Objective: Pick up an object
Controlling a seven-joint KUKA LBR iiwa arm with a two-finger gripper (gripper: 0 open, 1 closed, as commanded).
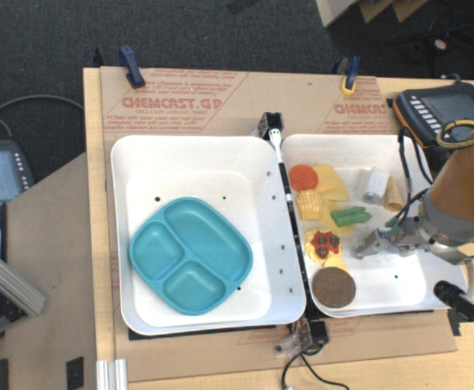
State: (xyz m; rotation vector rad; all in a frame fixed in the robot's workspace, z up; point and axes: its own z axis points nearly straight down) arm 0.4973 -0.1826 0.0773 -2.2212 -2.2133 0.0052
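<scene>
Gripper (367, 245) low inside the right-hand shallow white bin (407, 299), reaching in from the right on the grey arm with the orange band (464, 187), tip pointing left. Whether open or closed: cannot tell from this slanted view. Nothing seen held.

Candidates for picking all in that same bin, crowded toward its left half:
- flat red round piece (304, 176) near the far left corner, touching a pale yellow wedge-shaped slab (332, 183)
- ribbed yellow corn-like chunk (310, 205) just below the red piece
- green elongated plastic item (350, 215) lying crosswise, just left of and above the gripper tip
- cluster of small dark red berries on a yellow base (325, 245), near the gripper tip and to its left
- brown speckled round disc (334, 287) at the near left corner
- small whitish-grey block (376, 184) and tan cone (393, 192) side by side toward the far wall, above the gripper

Left-hand shallow white bin (139, 157) with a teal plastic tray divided into three compartments (190, 254), lying flat and turned at an angle.

Both bins on a brown cardboard sheet (180, 96), clipped at the far edge by a blue clamp (131, 66) and a yellow-and-blue clamp (350, 75). Grey handheld control pendant (440, 112) at the far right corner.
</scene>
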